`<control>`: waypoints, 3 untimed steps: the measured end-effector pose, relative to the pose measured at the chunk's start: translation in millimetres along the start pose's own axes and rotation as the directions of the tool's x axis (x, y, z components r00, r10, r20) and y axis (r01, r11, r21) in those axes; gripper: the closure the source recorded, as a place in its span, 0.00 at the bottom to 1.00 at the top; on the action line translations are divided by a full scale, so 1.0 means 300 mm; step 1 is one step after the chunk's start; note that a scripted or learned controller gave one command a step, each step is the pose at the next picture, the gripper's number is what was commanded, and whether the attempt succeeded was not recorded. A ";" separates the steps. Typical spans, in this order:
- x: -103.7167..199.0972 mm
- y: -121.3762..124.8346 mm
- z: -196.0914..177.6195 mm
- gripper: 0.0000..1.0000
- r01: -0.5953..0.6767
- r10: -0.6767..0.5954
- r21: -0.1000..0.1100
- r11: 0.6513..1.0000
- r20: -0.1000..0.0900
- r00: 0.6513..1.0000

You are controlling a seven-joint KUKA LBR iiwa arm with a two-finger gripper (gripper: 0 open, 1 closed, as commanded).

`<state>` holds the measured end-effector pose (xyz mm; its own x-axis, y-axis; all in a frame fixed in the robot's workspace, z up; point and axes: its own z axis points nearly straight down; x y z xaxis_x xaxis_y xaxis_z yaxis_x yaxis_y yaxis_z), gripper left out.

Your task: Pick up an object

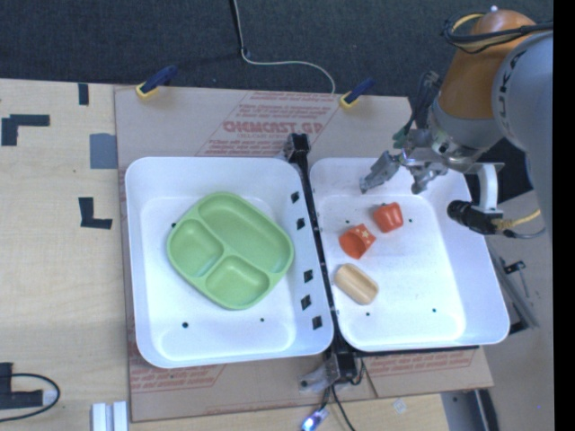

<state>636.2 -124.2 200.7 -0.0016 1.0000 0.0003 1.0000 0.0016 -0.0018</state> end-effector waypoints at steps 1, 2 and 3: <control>0.033 -0.175 0.404 0.00 -0.001 0.001 0.009 1.000 -0.001 1.000; 0.031 -0.163 0.349 1.00 0.000 0.000 0.001 1.000 0.001 1.000; 0.260 -0.187 0.037 1.00 0.006 -0.006 -0.007 1.000 -0.001 1.000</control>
<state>579.8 -46.4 189.7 -0.0081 1.0000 0.0016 1.0000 0.0080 0.0056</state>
